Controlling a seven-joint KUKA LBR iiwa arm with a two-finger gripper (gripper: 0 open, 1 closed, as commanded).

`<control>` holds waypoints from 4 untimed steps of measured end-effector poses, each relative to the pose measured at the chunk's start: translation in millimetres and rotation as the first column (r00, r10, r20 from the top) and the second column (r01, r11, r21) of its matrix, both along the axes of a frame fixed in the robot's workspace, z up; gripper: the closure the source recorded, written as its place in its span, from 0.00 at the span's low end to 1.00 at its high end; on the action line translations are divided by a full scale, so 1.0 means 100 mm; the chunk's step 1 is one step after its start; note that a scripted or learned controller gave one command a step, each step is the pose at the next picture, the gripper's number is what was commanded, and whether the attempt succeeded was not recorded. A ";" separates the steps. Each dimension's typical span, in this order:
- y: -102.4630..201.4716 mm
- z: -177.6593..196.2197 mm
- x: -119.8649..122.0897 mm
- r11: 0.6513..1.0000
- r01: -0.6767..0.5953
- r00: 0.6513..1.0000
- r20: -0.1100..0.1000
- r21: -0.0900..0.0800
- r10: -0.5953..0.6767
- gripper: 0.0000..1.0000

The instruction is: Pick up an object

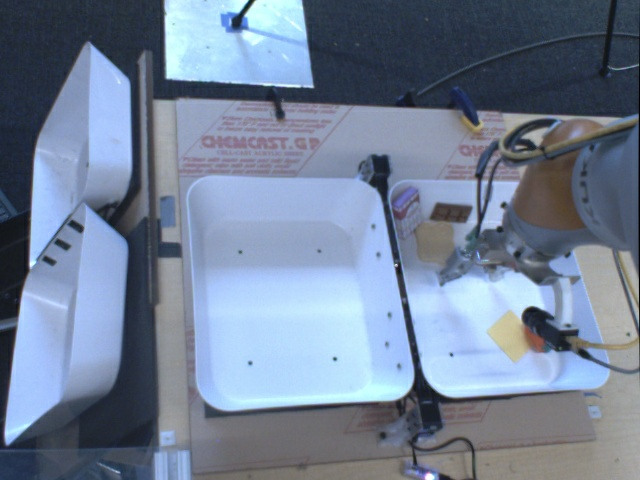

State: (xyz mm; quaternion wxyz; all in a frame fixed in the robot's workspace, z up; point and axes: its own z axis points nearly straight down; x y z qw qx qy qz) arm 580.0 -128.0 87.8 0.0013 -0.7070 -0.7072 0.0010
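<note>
The right bin (pixel 440 373) holds a small purple and white carton (pixel 405 211) at its far left corner. Beside the carton lies a brown chocolate bar (pixel 450 212), and a tan square pad (pixel 434 240) lies just in front of both. A yellow square piece (pixel 508 335) rests near the bin's front right. My gripper (pixel 455 268) hangs low over the middle of the right bin, just in front of the tan pad and slightly to its right. Nothing shows in its grasp.
The left bin (pixel 215 298) sits next to the right one, with a black divider (pixel 395 268) between them. Spare white bins (pixel 70 268) are stacked off the bench to the left. A metal plate (pixel 238 28) lies beyond the bench.
</note>
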 end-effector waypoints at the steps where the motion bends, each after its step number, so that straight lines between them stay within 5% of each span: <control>1: 0.00 0.13 0.02 1.000 0.000 1.000 0.005 -0.001 0.000 1.00; 3: 0.01 1.21 -0.01 1.000 0.000 1.000 0.009 -0.001 0.000 1.00; 4: 0.01 1.33 -0.01 1.000 0.000 1.000 0.005 -0.001 0.000 1.00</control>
